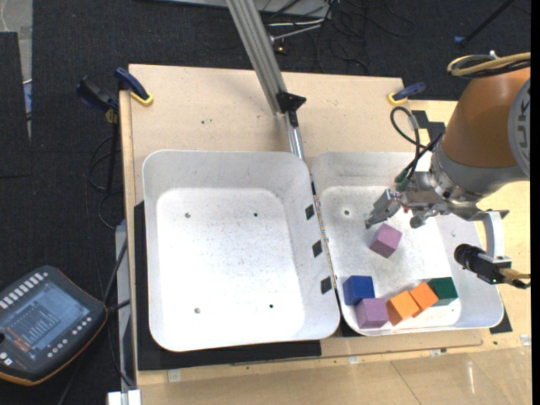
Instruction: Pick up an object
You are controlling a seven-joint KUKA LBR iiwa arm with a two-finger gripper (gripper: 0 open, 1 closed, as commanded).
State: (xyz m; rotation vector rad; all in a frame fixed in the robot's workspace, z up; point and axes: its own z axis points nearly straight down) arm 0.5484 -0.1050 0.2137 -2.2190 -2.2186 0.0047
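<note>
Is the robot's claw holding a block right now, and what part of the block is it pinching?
Nothing is held. The gripper is open above the right bin, and the purple block sits just below its fingertips, not between them.

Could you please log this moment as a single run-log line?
phase: approach | claw: above right bin | nearest: purple cube, just below claw, not gripped | other blocks: bin's near edge

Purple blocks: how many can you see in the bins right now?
2. One purple block lies mid right bin, just below the gripper; the other purple block sits at the front edge, below the blue block. The arm may hide more.
</note>
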